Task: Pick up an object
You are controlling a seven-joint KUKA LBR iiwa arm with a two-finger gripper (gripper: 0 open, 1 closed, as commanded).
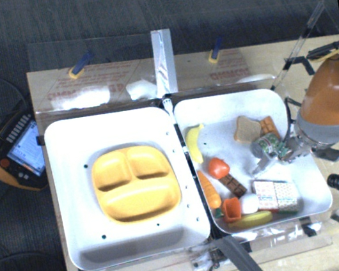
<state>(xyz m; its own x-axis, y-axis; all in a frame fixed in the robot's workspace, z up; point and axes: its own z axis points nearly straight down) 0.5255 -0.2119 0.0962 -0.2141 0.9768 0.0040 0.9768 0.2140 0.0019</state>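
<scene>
The arm comes in from the right, its orange band over the right bin's edge, wrist angled down and leftward into the bin. The gripper sits low among the objects — whether it is apart or together, I cannot tell. Just beside it lies a slice of toast, with a red tomato, a carrot and a patterned box nearby in the same bin. A banana lies along the bin's left wall. The left bin holds a yellow divided tray — well apart from the arm.
</scene>
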